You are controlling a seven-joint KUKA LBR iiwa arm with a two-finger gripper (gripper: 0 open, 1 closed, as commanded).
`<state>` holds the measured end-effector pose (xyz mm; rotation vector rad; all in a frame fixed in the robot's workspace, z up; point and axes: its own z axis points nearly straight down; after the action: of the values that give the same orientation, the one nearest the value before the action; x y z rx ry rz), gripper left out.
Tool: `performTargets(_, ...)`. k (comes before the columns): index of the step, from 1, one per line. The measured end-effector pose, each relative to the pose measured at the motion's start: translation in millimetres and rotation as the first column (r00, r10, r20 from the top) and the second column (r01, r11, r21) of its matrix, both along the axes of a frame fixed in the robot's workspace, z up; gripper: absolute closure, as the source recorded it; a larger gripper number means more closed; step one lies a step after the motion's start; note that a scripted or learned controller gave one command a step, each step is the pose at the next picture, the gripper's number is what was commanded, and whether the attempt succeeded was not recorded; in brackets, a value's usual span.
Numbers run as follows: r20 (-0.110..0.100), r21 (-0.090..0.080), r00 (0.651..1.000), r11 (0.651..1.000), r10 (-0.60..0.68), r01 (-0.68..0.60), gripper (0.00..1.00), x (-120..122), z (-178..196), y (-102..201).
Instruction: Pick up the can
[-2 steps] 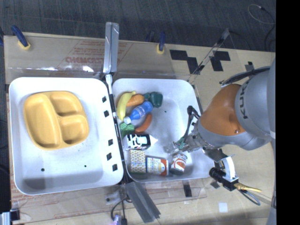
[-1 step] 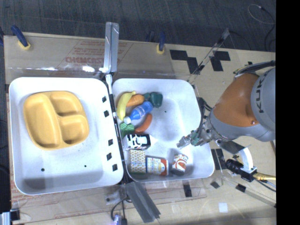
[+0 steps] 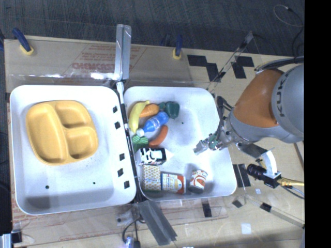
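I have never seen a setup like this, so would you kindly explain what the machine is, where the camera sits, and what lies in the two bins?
This is one camera fixed above a bench, looking down at a slant. The grey machine with the orange band on the right is a robot arm; its jaws hang over the right side of the right bin, with nothing visible between them. Its job is to pick up the can, which lies near that bin's front edge. Beside the can is a small carton and a patterned box. Further back lie a banana, a blue bottle, a carrot-like orange piece, a dark green item and a black-and-white object. The left bin holds a yellow divided tray.
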<state>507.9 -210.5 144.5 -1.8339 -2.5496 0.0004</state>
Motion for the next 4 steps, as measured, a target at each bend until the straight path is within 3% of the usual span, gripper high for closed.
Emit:
performTargets(1,0.000,0.000,1.000,1.000,-0.001,0.001,0.00,-0.1,0.0,-0.3)
performTargets(2,-0.002,0.001,0.991,0.991,-0.136,0.136,0.00,-31.1,-53.2,1.1)
performTargets(4,-0.002,0.000,0.991,0.991,-0.136,0.136,0.00,-31.1,-53.2,0.9)
